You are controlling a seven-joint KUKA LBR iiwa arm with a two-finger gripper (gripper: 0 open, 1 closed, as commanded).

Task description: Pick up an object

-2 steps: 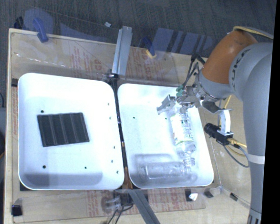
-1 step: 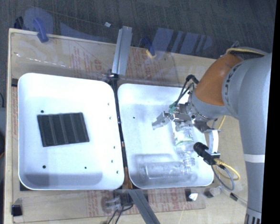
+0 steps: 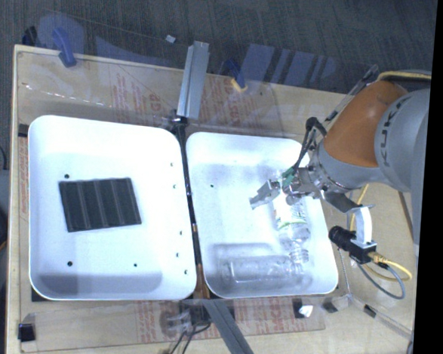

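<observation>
Clear plastic bottle (image 3: 257,267), the larger one of two, is lying on its side along the near wall of the right-hand shallow white bin (image 3: 218,210), and nothing is leaving the bin floor yet. A smaller crumpled clear plastic bottle (image 3: 294,224) with a scrap of green label is lying just above it, running up toward the far right corner, its lower end close to or touching the larger bottle. In the left-hand shallow white bin (image 3: 95,148), a dark ribbed rectangular panel (image 3: 100,203) is resting flat, well apart from the arm.

As a judgement, the pick is sitting at the approach stage. No object is showing in the gripper, so the closing and the lift are both remaining to be done.

The grey arm with its orange band (image 3: 361,133) is reaching in from the right over the pale wooden worktop (image 3: 392,328) and bending down across the right bin's far right corner. The two-finger gripper (image 3: 267,192) is hanging over the middle of the right bin, just beside the upper end of the smaller bottle and angling left and downward. Whether it is touching that bottle is not clear from this slant, and whether it is spread or closed I cannot tell, since it is reading as one pale grey shape against the white floor. The smaller bottle is looking like the nearest candidate.
</observation>
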